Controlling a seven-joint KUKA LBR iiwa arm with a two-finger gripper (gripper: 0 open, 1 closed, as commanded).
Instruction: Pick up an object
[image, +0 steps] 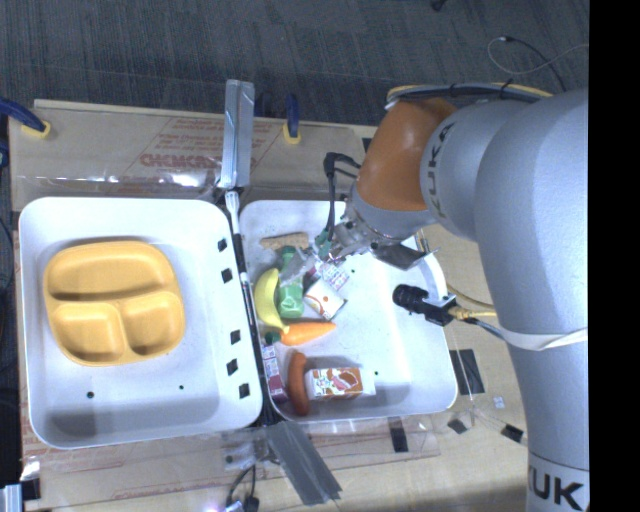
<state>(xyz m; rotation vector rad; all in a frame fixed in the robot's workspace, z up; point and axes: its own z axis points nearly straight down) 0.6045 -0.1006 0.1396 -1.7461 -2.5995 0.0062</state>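
Here, in the camera view, the worktop carries two shallow white bins side by side. The left white bin holds a yellow plastic compartment tray towards its left wall. The right white bin holds the graspable clutter, bunched along its left wall: a yellow banana, a small green bottle touching it, a white and red carton just beside that, an orange carrot lying below them, and a brown sausage-shaped piece next to a red and white printed packet near the bin's front edge.

The grey arm with its orange band reaches in from the right, and the claw sits low over the far end of the pile, close above the green bottle and the carton. Whether the claw is wide or narrow, I cannot tell; its tips are lost among the wiring and the clutter.

The risk, as I judge it, comes from crowding: the items touch, so a close could pinch two things at once, or slip off the carton's corner and come up with nothing.
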